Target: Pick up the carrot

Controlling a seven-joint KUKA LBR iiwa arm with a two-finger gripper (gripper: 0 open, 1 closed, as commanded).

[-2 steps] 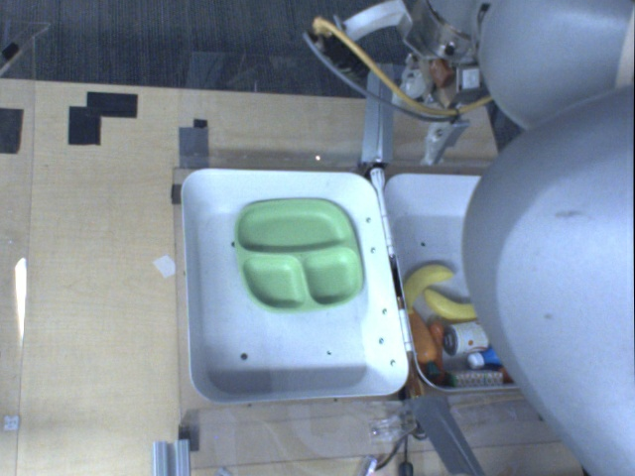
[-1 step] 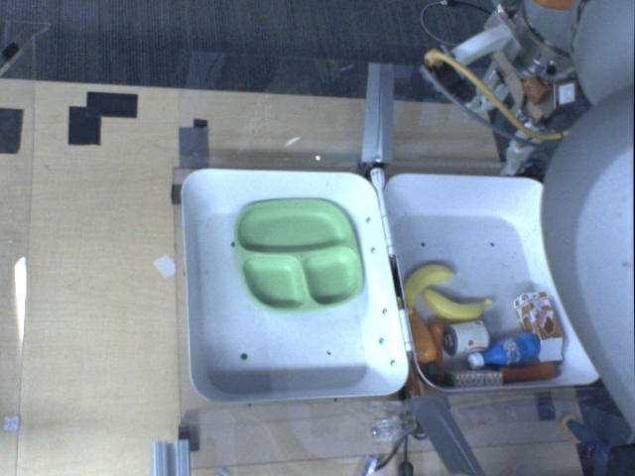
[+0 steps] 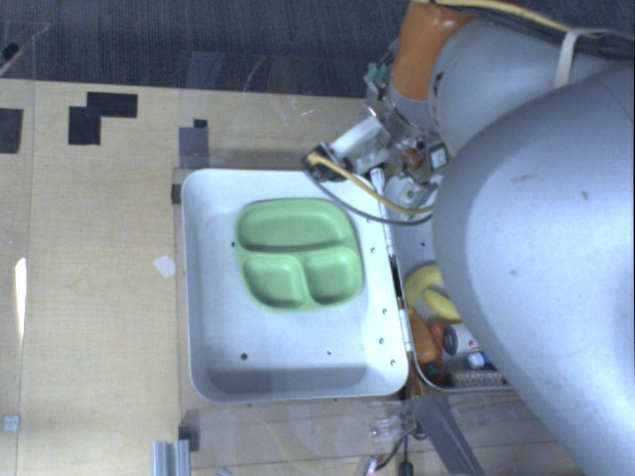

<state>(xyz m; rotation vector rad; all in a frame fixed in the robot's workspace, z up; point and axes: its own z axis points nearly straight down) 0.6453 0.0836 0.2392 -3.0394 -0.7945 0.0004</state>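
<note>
The carrot, a short orange piece, lies at the left edge of the right bin, just below a yellow banana-like item. The grey arm with its orange band covers most of that bin. The gripper, with cables looped round it, hangs over the top of the divide between the two bins, well above and away from the carrot. Nothing shows in its grasp.
The left bin holds a green divided plate in its upper middle. Beside the carrot lie a small can-like object and some small coloured items. Black markers sit on the wooden bench at upper left.
</note>
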